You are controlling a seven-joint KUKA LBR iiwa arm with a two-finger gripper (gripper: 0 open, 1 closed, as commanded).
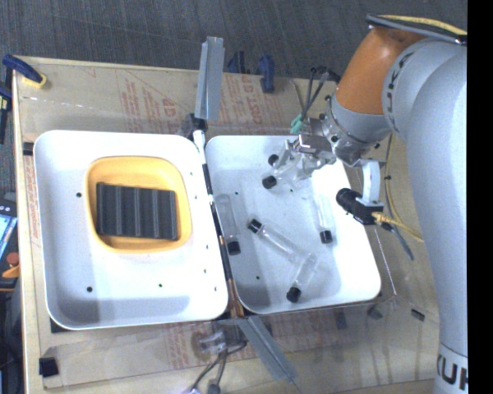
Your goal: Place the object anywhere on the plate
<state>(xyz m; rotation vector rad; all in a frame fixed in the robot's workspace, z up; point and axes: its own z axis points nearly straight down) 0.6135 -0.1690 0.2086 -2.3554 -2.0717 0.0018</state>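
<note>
Plywood bench [107, 89], two white bins, arm over the right bin [357, 281].

Clear capped vials lie scattered in that bin; the gripper [300, 156] hangs at its far edge beside one vial [279, 171], grip state impossible to tell. Likely the pick step: next comes securing a vial, then carrying it left to the yellow plate [137, 171] with its dark ribbed insert.

Yellow plate [136, 173] with dark ribbed centre, white bins [57, 286], black-capped clear tubes [271, 238]
</note>
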